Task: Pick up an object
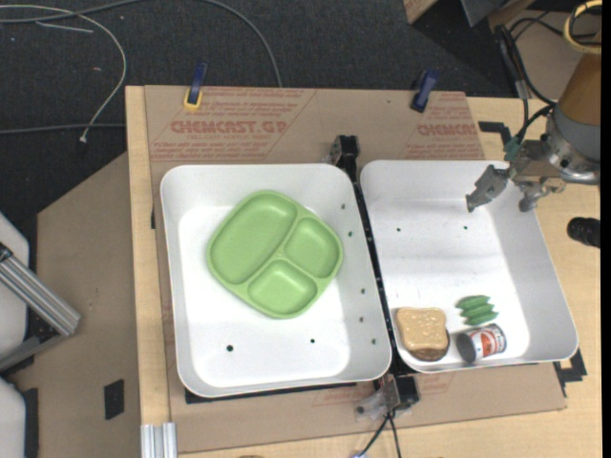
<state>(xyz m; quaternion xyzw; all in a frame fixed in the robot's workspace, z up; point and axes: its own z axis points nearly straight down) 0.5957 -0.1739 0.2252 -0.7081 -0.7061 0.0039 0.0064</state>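
In the right bin (430, 227), three small things lie near the front edge: a tan slice of toast (423, 333), a green pea pod (476, 307) and a small can (482, 343) with a red label lying on its side. My gripper (506, 196) hangs over the far right part of this bin, well behind those objects. Its two fingers (480, 190) stand apart, open, with nothing between them. A green divided plate (275, 253) rests in the middle of the left bin (191, 342).
The two white bins sit side by side on a cardboard sheet (286, 113) held by blue clips (197, 83). Cables (535, 74) and the arm's grey body (582, 132) crowd the upper right. A dark floor lies behind the bench.
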